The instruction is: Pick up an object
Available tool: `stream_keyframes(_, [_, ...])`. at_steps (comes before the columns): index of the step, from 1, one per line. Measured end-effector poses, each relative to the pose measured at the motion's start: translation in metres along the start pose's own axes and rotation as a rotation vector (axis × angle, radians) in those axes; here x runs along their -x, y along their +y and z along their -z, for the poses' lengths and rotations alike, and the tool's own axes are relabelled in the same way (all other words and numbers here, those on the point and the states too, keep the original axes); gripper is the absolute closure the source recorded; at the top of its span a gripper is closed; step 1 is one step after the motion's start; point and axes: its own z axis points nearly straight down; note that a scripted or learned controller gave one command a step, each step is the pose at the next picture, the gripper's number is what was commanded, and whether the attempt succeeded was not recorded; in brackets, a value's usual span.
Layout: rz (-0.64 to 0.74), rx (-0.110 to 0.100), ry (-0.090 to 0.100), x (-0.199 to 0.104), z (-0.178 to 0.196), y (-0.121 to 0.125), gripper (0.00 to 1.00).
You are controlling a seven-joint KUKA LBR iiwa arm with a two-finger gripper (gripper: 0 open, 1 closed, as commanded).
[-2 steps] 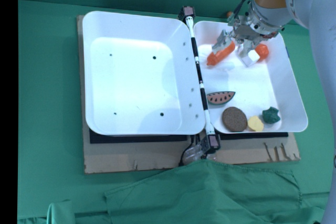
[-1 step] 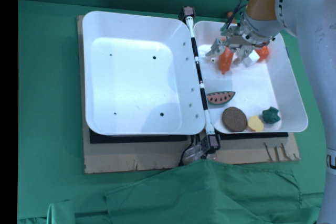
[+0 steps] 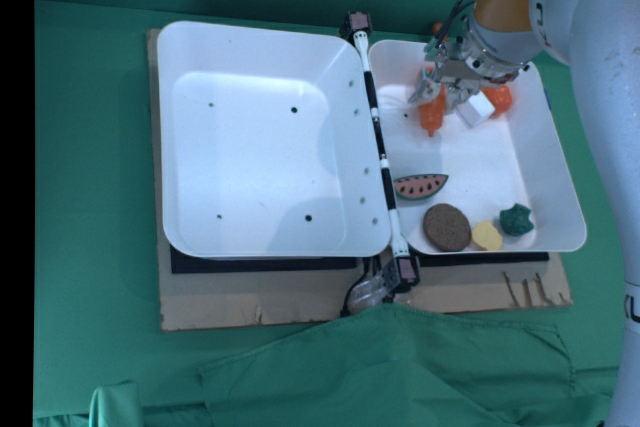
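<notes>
My gripper (image 3: 440, 93) is low over the far part of the right bin (image 3: 560, 205), reaching in from the upper right. Directly under it is a small orange object (image 3: 432, 116); whether it is gripped or just lies beneath is not clear. A white block (image 3: 475, 109) and an orange-red piece (image 3: 498, 98) sit just to the right of the gripper. Nearer the front of the same bin lie a watermelon slice (image 3: 420, 185), a brown round disc (image 3: 446, 227), a yellow piece (image 3: 487, 236) and a dark green object (image 3: 516, 219).
The left bin (image 3: 180, 45) stands beside the right one, split from it by a black-and-white bar (image 3: 378, 140). Both rest on cardboard (image 3: 260, 300) over green cloth. A fold of green fabric (image 3: 400, 365) lies at the front.
</notes>
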Motion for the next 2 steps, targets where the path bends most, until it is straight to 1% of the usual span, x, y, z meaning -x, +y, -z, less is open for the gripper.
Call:
stream_keyframes(1, [0.002,-0.005,0.002,0.007,0.058,-0.004,1.00])
stream_keyframes(2, [0.002,-0.005,0.002,0.012,0.104,-0.008,1.00])
